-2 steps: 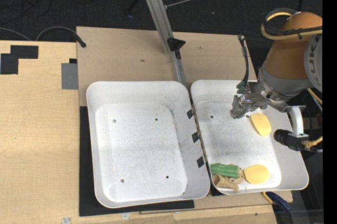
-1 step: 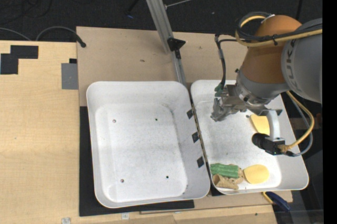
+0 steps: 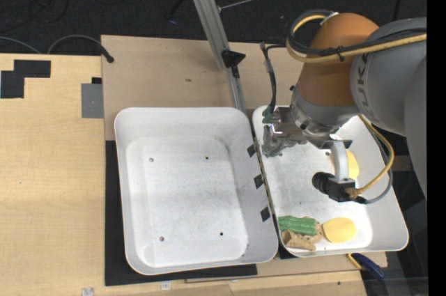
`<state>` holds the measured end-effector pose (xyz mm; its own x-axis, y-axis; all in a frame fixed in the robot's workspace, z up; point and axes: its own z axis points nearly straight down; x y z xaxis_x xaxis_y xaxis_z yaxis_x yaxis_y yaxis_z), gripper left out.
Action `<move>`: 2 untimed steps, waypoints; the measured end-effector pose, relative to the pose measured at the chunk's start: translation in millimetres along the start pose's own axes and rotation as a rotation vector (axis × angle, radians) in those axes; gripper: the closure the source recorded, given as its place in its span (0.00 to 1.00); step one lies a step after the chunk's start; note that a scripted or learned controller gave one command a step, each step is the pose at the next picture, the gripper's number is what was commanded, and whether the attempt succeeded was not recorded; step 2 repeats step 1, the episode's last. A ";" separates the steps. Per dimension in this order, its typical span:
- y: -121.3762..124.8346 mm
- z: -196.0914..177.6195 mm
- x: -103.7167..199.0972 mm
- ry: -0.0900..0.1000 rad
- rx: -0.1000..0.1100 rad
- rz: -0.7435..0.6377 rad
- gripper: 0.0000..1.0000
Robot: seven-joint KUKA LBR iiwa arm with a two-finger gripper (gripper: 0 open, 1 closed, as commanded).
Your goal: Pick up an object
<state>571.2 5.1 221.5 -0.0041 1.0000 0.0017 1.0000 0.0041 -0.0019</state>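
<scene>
Arm [image 3: 348, 72] hangs over right bin [image 3: 390, 235] holding toys.

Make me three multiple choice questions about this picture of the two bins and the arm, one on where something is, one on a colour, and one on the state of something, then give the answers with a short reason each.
1. Where do the loose objects lie?
A. In the right bin, near its front edge
B. In the middle of the left bin
C. On the wooden bench outside both bins

2. What colour is the round object next to the green object?
A. Blue
B. Yellow
C. Red

3. Where is the arm's wrist working?
A. Above the left bin
B. Off the bench entirely
C. Above the right bin

Answers: 1 A, the green, tan and yellow pieces cluster at the right bin's front edge. 2 B, the round piece is plainly yellow. 3 C, the orange band and the wrist hang over the right bin's rear half.
</scene>
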 end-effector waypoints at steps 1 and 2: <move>2.3 -6.8 43.7 0.000 0.001 0.000 1.00; 2.3 -6.8 43.7 0.000 0.001 0.000 1.00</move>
